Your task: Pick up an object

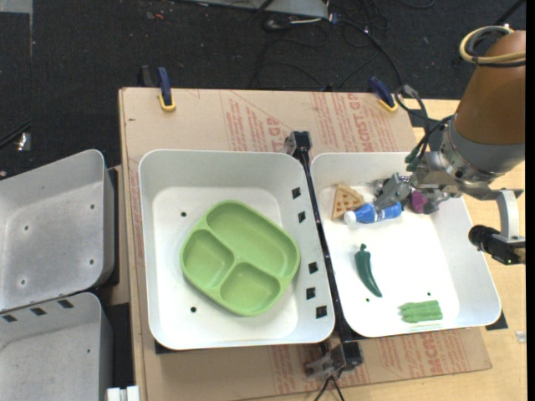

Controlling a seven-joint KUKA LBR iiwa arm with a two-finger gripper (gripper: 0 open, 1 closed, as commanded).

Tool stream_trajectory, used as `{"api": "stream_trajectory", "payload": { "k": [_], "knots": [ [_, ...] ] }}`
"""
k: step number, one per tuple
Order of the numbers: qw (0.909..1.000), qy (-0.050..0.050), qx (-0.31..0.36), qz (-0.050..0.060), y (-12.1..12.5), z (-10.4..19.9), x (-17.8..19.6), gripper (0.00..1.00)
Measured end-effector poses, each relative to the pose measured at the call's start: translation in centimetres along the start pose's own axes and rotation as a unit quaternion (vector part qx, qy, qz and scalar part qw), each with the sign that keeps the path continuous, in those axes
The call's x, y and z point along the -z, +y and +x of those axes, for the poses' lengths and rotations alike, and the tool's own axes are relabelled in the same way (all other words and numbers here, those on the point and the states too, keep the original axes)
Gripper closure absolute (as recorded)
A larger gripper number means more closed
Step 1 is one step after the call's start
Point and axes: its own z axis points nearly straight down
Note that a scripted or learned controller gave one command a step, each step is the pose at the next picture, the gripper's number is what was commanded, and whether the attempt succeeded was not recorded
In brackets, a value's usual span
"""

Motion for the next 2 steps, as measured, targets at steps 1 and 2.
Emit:
{"api": "stream_trajectory", "payload": {
  "k": [1,2],
  "knots": [
    [1.0000,-0.001,0.001,-0.007,0.2,0.0,0.7,0.00],
    [1.0000,-0.001,0.000,-0.005,-0.1,0.3,-3.7,0.00]
  ]
}}
